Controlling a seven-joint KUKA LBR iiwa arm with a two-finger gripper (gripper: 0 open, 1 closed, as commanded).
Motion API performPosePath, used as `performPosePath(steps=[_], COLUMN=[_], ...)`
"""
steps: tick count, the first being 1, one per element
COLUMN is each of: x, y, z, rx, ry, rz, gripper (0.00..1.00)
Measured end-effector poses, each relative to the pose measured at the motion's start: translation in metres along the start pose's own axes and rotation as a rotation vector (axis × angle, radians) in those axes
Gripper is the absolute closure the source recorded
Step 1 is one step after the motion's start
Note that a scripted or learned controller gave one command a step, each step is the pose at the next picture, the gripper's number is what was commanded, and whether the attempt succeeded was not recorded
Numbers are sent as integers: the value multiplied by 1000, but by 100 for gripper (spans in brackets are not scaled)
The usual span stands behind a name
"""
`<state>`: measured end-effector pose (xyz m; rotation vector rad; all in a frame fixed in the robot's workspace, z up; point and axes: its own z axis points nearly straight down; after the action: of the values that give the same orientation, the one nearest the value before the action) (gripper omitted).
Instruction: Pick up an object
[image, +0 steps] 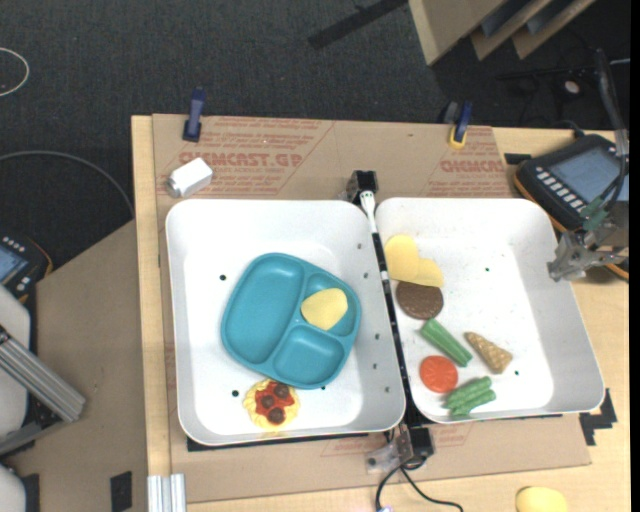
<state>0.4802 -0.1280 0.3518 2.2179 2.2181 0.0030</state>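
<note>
The teal plate (262, 318) in the left bin (190, 300) serves as the landmark for everything else. A pale yellow piece (325, 308) lies inside the plate's upper-right compartment, and a small toy pizza (270, 402) lies on the bin floor just below the plate's lower edge, touching or nearly touching its rim. All the other candidates for picking are to the right of the plate, across the dark seam, in the right bin (520, 240). A yellow wedge (412, 260) overlaps a brown disc (419, 298) close to the seam. Further right and lower are a green pod (445, 342), a tan cone-shaped piece (488, 350), a red tomato (438, 373) and a second green piece (469, 396). These are loosely scattered, as if dropped in at random to give the program varied targets. The gripper (575, 255) hangs far to the right of the plate, over the right bin's outer rim and well apart from every toy. It carries nothing, and I cannot tell whether it is apart or together because it is small and partly cut off there. This looks like a parked stance that keeps the bins unobstructed for the camera before a reach. No object has been lifted yet, so the task seems to be at its start. The tomato and the cone each lie apart from their neighbours, so they look the easiest to take. The wedge on the disc would probably be harder to grasp cleanly. Above and to the left of the plate, a white block (190, 177) rests on the cardboard-covered tabletop (150, 250), outside both bins.
</note>
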Motion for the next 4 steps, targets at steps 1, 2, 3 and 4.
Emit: performPosePath(steps=[1,2,3,4], x=[0,-102,-11,69], y=[1,-4,2,1], z=[-10,88,-20,-150], rx=[-3,14,-10,-15], ry=[-2,2,1,2], rz=[0,10,-11,-11], gripper=[100,100,100,100])
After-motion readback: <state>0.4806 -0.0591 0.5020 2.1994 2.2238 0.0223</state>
